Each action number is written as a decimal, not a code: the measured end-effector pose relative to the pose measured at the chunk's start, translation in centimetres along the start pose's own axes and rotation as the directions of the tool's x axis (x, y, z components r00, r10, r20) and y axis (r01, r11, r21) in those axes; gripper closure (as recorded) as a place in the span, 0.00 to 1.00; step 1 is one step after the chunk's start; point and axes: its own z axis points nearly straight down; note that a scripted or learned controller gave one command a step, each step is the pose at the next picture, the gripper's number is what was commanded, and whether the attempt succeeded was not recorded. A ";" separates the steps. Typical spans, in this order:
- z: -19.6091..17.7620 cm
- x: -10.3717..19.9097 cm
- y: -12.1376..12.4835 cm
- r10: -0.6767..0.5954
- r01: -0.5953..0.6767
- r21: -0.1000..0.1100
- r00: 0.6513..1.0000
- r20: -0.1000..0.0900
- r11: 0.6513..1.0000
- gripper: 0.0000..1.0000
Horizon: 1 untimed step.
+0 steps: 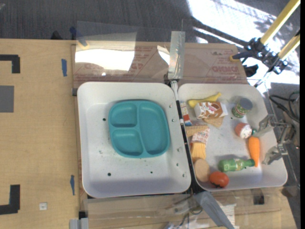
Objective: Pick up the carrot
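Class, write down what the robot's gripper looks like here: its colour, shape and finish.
The gripper is silver-grey bare metal, slim and skeletal rather than blocky. It has two thin fingers with angled tips. No markings or labels can be made out on it at this size.

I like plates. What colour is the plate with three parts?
Teal blue plate, seen in the camera view.
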 end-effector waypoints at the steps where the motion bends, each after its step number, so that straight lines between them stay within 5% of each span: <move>1: 9.8 -0.6 1.0 -0.229 0.229 0.001 0.974 0.003 0.974 0.00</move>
